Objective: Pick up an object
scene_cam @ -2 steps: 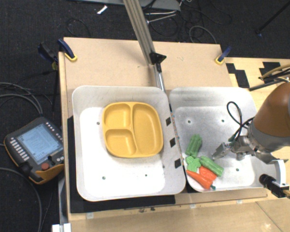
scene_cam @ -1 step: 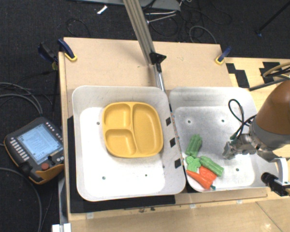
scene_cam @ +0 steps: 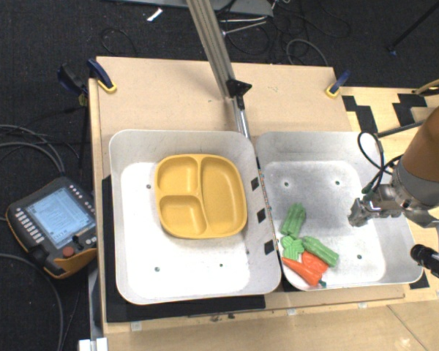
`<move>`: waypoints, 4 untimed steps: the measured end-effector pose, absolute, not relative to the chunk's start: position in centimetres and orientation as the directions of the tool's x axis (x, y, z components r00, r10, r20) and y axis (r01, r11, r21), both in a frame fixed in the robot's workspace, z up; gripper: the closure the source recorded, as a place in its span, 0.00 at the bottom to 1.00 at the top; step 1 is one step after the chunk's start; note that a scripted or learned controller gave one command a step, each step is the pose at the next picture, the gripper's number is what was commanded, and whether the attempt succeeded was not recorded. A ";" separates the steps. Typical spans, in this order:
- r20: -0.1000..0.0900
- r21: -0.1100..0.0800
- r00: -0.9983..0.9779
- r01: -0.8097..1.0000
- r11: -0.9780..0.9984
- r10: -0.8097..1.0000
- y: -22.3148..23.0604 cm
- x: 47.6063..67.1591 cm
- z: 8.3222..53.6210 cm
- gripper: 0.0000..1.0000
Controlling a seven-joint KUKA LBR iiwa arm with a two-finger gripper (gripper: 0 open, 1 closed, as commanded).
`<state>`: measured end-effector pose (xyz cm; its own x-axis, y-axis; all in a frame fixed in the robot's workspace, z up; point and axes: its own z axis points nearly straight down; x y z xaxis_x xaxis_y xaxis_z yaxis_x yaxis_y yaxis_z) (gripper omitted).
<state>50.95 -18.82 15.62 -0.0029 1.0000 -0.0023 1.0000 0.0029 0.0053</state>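
The gripper (scene_cam: 360, 214) hangs over the right bin (scene_cam: 336, 168), near its right side, at the end of the grey arm (scene_cam: 424, 168) that comes in from the right. From here it is small and dark, and I cannot tell if it is spread or closed. I see nothing held in it, and whether it touches the bin floor I cannot say.

The toys lie in the same bin, to the left of the gripper and a bit nearer to the front, apart from it. A green piece (scene_cam: 293, 219) lies tilted near the left wall. Just below it there is a second green piece (scene_cam: 319, 249), and an orange carrot (scene_cam: 305, 270) at the front corner. These three touch or overlap each other in one small pile. Bare bin floor lies between the pile and the gripper.

The left bin (scene_cam: 132, 196) carries a yellow tray (scene_cam: 201, 196) with three compartments, lying flat in the upper middle part. The two bins stand side by side, with black marks along the edge where they meet.

Both bins rest on a light wooden tabletop (scene_cam: 168, 93), with blue-and-yellow clamps (scene_cam: 101, 75) at its far corners. A slanted metal pole (scene_cam: 212, 35) rises from behind the bins. On the dark floor at the left lies a control pendant (scene_cam: 55, 225) with a lit screen, and black cables run around it.
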 end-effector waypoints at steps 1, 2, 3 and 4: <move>-0.002 0.005 -0.003 1.000 0.003 1.000 -18.7 51.1 19.9 1.00; -0.003 0.007 -0.003 1.000 0.003 1.000 -19.3 51.3 26.1 1.00; 0.001 0.001 -0.008 1.000 0.008 1.000 -14.3 53.8 24.6 1.00; 0.001 0.002 -0.007 1.000 0.007 1.000 -10.2 57.0 24.2 1.00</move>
